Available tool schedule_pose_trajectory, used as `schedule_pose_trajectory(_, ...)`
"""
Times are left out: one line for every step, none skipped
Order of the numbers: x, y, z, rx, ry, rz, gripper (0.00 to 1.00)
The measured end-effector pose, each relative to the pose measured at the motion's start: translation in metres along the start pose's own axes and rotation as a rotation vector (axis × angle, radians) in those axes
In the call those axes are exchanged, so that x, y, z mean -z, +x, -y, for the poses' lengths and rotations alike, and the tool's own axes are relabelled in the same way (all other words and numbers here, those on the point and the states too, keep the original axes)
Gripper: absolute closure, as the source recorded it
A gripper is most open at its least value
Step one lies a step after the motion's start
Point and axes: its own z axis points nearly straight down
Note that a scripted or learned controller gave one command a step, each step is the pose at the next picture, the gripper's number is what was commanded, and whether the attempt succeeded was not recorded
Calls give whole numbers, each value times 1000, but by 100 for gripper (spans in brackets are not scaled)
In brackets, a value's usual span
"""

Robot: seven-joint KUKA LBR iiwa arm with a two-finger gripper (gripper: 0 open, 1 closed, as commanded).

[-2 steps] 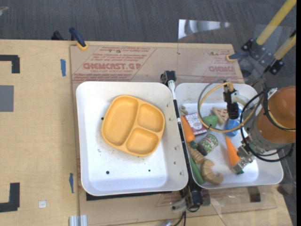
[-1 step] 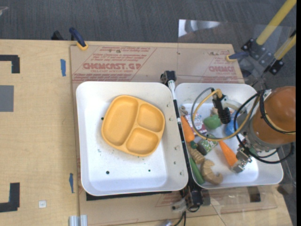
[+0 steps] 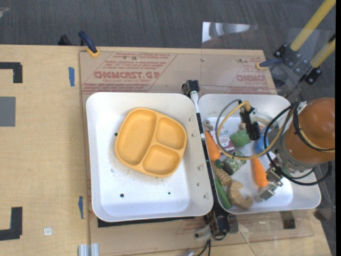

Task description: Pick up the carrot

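The wooden bench (image 3: 42, 159) is holding a brown cardboard sheet (image 3: 170, 71) with red writing on it. Two white bins are sitting side by side on that sheet, the left bin (image 3: 106, 196) touching the right bin (image 3: 303, 199). Black tape marks (image 3: 13, 71) and small blue tape bits (image 3: 71, 76) are sticking to the wood.

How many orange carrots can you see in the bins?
2, both in the right white bin. One long orange carrot lies along its left wall. Another orange carrot lies near the arm's wrist. The cables and arm could hide more.
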Motion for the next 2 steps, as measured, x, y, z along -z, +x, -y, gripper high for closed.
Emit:
schedule_pose_trajectory(1,-25,23,-247,-7,12,0)
schedule_pose_trajectory(-1,2,-2,-336,6,13,0)
